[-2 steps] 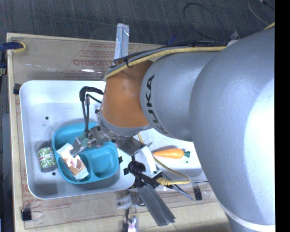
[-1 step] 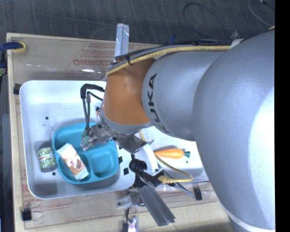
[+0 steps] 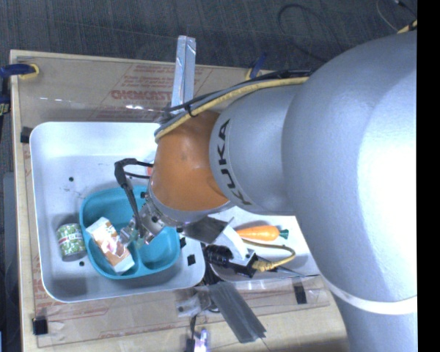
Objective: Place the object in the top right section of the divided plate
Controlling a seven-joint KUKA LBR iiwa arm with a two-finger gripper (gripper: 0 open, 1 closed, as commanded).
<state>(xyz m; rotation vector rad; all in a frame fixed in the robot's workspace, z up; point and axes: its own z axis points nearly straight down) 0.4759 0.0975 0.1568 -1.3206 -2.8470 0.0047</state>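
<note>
One small carton (image 3: pixel 108 244), white with orange print, lies in the blue plate (image 3: pixel 161 254), long axis running up-left to down-right; gripper (image 3: pixel 136 231) beside it, jaws' state unclear.

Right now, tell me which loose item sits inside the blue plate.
The small box, beside the gripper. The green can stands outside the blue plate; the carrot lies elsewhere.

The arm (image 3: pixel 279 145) overhangs the blue plate (image 3: pixel 95 211); a can (image 3: pixel 71 241) stands just beside it

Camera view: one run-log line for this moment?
gripper: over blue divided plate | small white-and-orange carton: in plate | green can: beside plate | carrot: right bin
</note>
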